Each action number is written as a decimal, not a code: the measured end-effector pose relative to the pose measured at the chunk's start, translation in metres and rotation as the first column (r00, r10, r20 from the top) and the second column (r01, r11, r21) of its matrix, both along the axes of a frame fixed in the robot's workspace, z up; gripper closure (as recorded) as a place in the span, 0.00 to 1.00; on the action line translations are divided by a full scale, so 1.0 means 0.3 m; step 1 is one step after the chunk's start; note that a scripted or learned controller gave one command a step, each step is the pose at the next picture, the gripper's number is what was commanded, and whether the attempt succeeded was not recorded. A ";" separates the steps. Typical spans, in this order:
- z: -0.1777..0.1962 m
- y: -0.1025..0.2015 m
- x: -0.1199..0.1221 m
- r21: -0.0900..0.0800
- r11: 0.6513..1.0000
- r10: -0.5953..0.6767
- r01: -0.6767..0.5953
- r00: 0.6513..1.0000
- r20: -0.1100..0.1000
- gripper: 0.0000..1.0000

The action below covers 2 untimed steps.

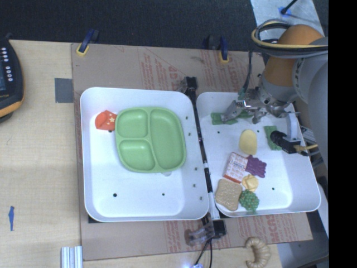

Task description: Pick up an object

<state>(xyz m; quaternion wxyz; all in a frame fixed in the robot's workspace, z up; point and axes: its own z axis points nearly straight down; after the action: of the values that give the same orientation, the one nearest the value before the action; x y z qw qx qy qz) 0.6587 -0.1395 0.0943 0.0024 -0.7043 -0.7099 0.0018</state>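
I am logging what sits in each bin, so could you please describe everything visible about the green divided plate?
The green divided plate is pale green, plastic-looking, with rounded corners and three compartments: two on its left, one long one on its right. It lies flat and slightly turned in the left bin, toward the far side. A small red object touches its upper left corner.

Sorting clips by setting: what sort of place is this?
Probably a robotics lab: cardboard clamped to a bench, a control pendant at its edge, toy food such as a grape bunch in a bin.
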 end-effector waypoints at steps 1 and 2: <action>0.018 0.031 -0.247 0.000 1.000 -0.005 0.005 1.000 -0.004 0.00; 0.054 0.027 -0.235 -0.002 1.000 -0.002 0.002 1.000 0.001 1.00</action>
<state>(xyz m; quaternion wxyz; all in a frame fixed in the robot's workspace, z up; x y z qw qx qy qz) 0.5883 -0.1315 0.1105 0.0014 -0.7051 -0.7091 0.0023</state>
